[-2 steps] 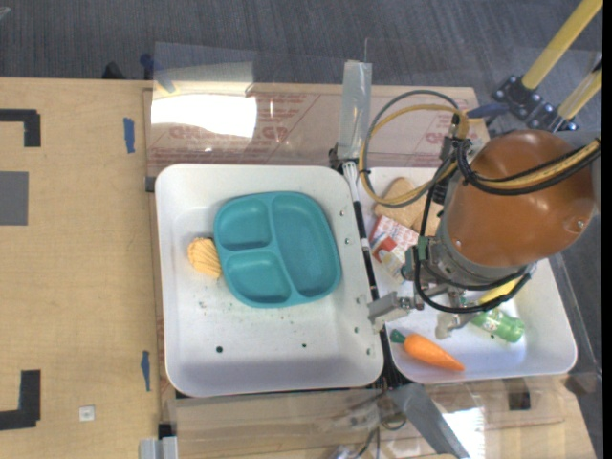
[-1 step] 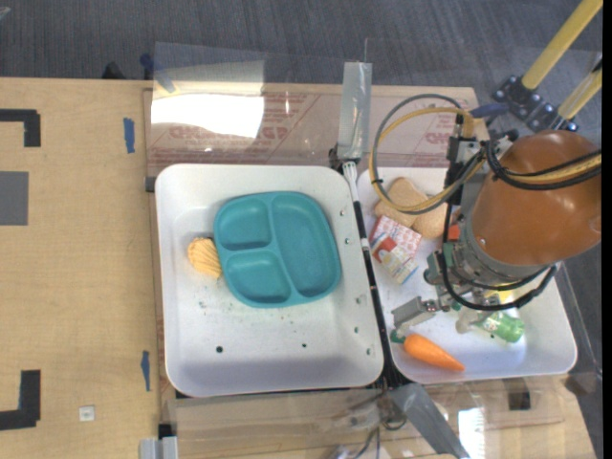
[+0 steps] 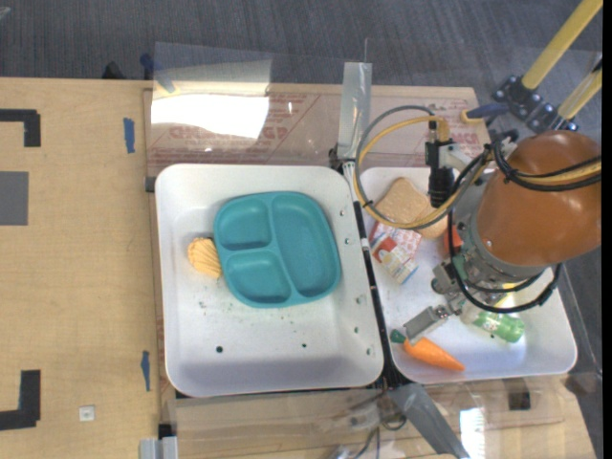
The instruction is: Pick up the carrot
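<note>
While the arm (image 3: 531,199) is reaching in from 3 o'clock over the right bin (image 3: 555,352), the tool (image 3: 427,321) is hanging low near the bin's 7 o'clock corner. Can't tell how its fingers are set. Carrot (image 3: 433,354) is lying on the bin floor just at 6 o'clock of the tool, nothing gripping it. Green bottle (image 3: 497,327) is sitting at 3 o'clock of the tool. Left bin (image 3: 182,275) is carrying a teal tray (image 3: 277,248), with a yellow shell (image 3: 204,255) touching its 9 o'clock edge.

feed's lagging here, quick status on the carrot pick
Gripper low in right bin, just above carrot, nothing held. Carrot lying at near edge. Green bottle close beside.
</note>
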`<state>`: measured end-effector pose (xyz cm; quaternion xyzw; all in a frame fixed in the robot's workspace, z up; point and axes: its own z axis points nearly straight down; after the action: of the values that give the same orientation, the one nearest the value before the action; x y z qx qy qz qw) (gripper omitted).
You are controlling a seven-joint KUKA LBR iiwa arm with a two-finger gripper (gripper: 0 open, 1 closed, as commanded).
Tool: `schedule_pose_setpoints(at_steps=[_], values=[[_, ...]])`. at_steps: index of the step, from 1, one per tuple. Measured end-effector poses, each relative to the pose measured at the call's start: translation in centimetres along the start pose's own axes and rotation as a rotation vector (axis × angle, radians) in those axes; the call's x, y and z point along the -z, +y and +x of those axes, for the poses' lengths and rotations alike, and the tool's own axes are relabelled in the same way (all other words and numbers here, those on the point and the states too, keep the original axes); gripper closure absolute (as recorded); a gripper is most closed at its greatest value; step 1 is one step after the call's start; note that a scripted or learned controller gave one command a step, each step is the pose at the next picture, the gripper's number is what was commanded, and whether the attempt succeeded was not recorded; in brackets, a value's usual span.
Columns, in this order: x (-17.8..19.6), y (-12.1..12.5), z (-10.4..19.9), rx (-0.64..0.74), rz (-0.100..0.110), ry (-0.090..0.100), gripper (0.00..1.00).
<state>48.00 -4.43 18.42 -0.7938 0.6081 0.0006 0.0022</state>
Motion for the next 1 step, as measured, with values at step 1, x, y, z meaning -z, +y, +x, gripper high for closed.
schedule_pose_setpoints(at_steps=[1], values=[[-0.04, -0.66, -2.48, 0.523, -0.001, -0.001, 0.00]])
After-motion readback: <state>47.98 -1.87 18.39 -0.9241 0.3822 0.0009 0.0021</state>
